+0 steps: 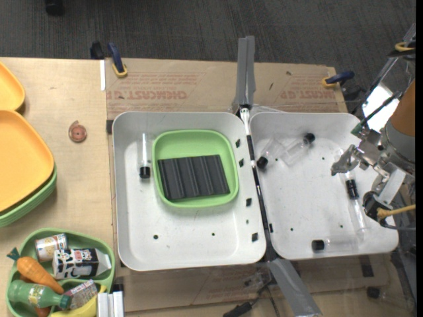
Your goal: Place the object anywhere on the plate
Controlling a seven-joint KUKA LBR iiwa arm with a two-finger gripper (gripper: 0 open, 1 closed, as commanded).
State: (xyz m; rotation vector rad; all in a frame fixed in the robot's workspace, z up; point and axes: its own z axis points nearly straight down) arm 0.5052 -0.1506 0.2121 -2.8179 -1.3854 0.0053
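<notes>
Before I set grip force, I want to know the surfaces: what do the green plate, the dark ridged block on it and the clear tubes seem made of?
Green plate: likely moulded plastic, smooth with a soft sheen.
Dark ridged block: matte charcoal with parallel grooves, perhaps rubber or foam; unclear.
Clear tubes: transparent plastic or glass with black caps, since the white bin shows through them.

Arm (404,121): cut off by the frame edge right of the right bin (291,233); you see only its wrist.
Gripper (348,160): fingers too blurred to judge.
Yellow plates (20,150): cropped far left of that bin.
</notes>
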